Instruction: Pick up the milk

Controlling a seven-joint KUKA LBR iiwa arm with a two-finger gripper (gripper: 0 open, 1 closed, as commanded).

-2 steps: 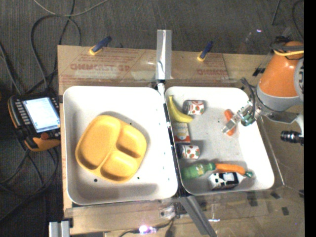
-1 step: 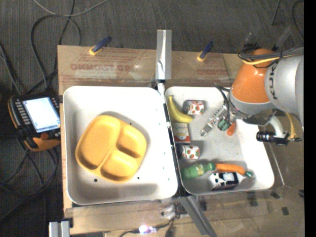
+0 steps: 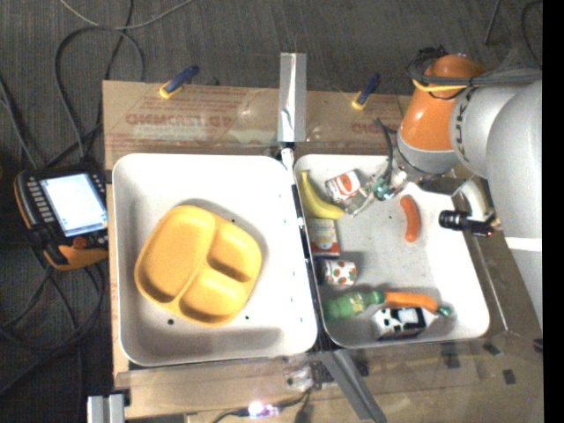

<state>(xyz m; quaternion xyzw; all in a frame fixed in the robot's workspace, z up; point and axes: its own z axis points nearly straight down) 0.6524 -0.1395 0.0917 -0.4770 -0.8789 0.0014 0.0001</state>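
The milk (image 3: pixel 401 322), a small carton with black and white cow patches, is lying at the near edge of the right bin (image 3: pixel 458 271), just below a carrot (image 3: pixel 410 300) and a green bottle (image 3: pixel 351 304). Around it in that bin are sitting one banana (image 3: pixel 315 201), one red sausage (image 3: pixel 410 218), one small strawberry-printed cup (image 3: pixel 340 272), one red and white can (image 3: pixel 345 185) and one orange-labelled tube (image 3: pixel 322 234). The claw (image 3: pixel 381 186) is hovering at the far side of this bin beside the can, well apart from the milk; whether it is open or closed I cannot tell. The left bin (image 3: pixel 132 183) is holding a single yellow divided tray (image 3: pixel 201 263). Both bins are resting on a cardboard-covered worktop (image 3: pixel 203 117) with two blue and yellow clamps (image 3: pixel 179 80) at its far edge. Dark carpet (image 3: pixel 79 69) with trailing cables is surrounding it, and one handheld pendant (image 3: pixel 66 205) with a lit screen is lying at the left.
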